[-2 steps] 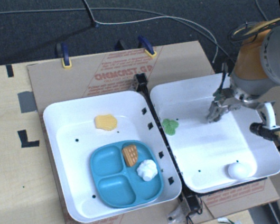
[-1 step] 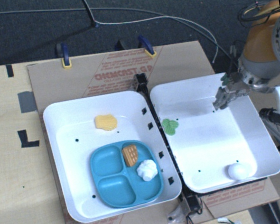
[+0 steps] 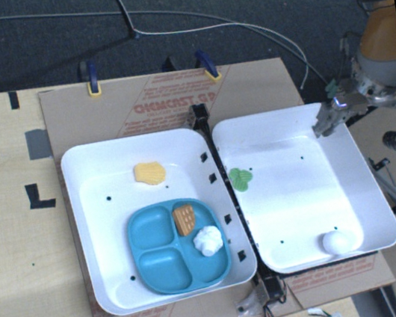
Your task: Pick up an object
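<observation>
Camera view, contents. Two white bins on a cardboard-covered desk (image 3: 164, 95).

Left bin (image 3: 90, 211): a yellow piece (image 3: 150, 173) on the floor near the far wall; a blue divided tray (image 3: 174, 248) holding a tan waffle-like piece (image 3: 184, 219) and a white crumpled piece (image 3: 209, 241), the two just beside each other.

Right bin (image 3: 345, 173): a green piece (image 3: 241, 179) close against the dividing wall; a white ball (image 3: 339, 241) near the front rim.

Tool (image 3: 326, 124): at the right bin's far right corner, above the rim. How far it stands open cannot be told; nothing is seen in it.

Risks, judged. Every candidate lies well apart from the tool, so a descent here would likely meet bare floor or the rim. The ball may roll away under contact. The green piece sits tight to the wall, leaving little room beside it. The tray's ridges may block a clean closure.
</observation>
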`<state>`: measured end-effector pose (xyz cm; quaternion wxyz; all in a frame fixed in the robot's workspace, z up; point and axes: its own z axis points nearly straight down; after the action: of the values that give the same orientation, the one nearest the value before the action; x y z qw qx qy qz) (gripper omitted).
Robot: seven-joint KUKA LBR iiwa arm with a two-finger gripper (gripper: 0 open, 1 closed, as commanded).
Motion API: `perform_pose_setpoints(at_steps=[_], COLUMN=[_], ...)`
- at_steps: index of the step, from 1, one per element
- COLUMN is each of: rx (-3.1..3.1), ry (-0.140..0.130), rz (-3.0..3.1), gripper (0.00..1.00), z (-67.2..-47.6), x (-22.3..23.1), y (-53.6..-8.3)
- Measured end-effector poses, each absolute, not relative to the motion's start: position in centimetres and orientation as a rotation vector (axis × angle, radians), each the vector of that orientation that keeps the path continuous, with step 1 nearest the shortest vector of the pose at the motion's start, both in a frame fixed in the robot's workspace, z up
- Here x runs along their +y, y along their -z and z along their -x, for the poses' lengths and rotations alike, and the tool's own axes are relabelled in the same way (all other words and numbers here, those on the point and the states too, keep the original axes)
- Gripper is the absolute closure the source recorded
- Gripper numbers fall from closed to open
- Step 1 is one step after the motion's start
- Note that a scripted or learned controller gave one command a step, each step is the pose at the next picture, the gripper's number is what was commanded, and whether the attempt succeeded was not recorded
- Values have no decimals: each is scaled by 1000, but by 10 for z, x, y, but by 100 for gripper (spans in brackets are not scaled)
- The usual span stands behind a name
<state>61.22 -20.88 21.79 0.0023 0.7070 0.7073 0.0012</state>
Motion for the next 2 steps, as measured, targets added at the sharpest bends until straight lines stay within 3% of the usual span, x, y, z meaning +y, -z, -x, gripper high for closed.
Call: perform_pose_setpoints(at_steps=[1,2], rx=[2222,2227], ry=[0,-2], rz=[-2221,-2216], gripper=[100,100], z=[-612,-603], x=[-209,-152], y=[-223,-232])
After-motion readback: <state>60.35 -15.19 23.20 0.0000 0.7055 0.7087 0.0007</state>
